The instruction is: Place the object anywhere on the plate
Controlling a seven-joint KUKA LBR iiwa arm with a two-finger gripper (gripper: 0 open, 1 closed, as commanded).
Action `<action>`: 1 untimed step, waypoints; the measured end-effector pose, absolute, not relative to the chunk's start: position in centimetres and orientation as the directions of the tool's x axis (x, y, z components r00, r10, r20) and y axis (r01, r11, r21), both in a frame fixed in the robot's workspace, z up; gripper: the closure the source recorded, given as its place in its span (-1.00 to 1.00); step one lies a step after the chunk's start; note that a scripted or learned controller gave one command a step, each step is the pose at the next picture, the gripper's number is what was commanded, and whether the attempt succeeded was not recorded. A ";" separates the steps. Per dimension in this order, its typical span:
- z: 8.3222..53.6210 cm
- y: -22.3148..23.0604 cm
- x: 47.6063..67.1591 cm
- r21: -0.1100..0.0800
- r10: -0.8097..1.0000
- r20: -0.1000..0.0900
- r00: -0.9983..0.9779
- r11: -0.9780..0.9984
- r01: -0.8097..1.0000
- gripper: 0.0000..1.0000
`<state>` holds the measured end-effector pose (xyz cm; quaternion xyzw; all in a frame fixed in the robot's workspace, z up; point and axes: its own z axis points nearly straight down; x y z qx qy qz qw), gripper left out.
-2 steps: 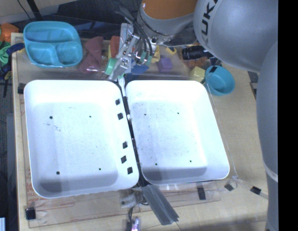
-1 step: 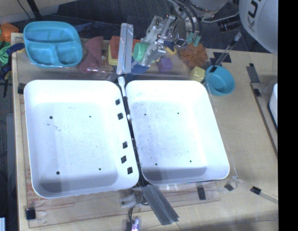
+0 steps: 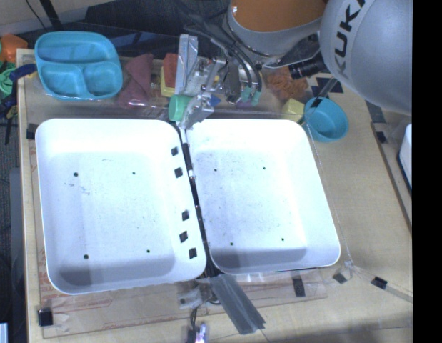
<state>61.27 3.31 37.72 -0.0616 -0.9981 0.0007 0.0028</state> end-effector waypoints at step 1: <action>37.6 9.4 62.8 -0.001 -0.036 0.003 -0.999 0.999 -0.036 1.00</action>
